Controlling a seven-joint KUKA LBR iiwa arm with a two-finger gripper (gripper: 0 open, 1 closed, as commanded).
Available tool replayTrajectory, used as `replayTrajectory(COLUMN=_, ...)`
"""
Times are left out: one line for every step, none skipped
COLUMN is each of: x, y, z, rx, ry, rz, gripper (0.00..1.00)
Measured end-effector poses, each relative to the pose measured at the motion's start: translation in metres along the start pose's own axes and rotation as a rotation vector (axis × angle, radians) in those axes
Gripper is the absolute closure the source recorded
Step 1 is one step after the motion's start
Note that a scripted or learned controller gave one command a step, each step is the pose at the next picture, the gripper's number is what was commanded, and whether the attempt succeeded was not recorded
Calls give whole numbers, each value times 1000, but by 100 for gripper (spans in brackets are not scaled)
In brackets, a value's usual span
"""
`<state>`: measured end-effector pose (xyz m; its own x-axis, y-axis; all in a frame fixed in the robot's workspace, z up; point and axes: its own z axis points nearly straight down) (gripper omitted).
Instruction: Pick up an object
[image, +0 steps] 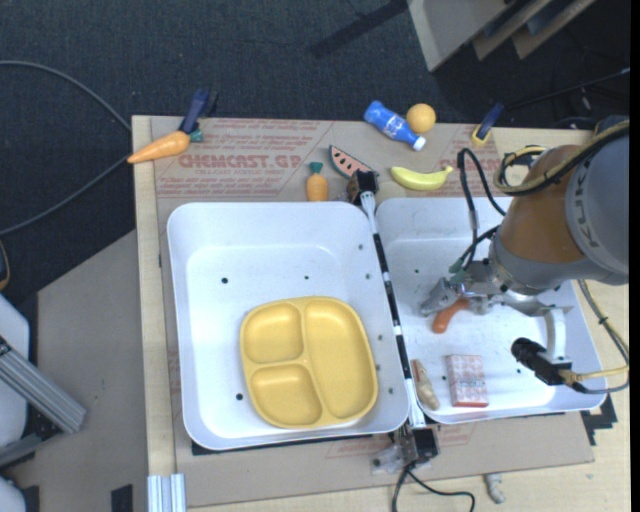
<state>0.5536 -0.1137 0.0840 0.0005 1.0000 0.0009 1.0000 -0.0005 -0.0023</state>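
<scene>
In the right bin (415, 225) I see the grey, orange-banded arm (545, 225) bent low from the right, its gripper (447, 297) beside a small orange carrot-shaped toy (444, 318); I cannot tell its closure. A smooth yellow three-compartment plate (305, 360) occupies the left bin (200, 250).

Faint red lettering, seemingly "CHEMCAST GP", on the bench board (240, 160) behind the bins.
</scene>
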Motion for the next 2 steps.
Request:
replayTrajectory(x=0, y=1, z=-10, rx=-3, ry=-1, rz=1, gripper=100)
replayTrajectory(x=62, y=-14, z=-101, rx=-3, ry=-1, rz=-1, gripper=100)
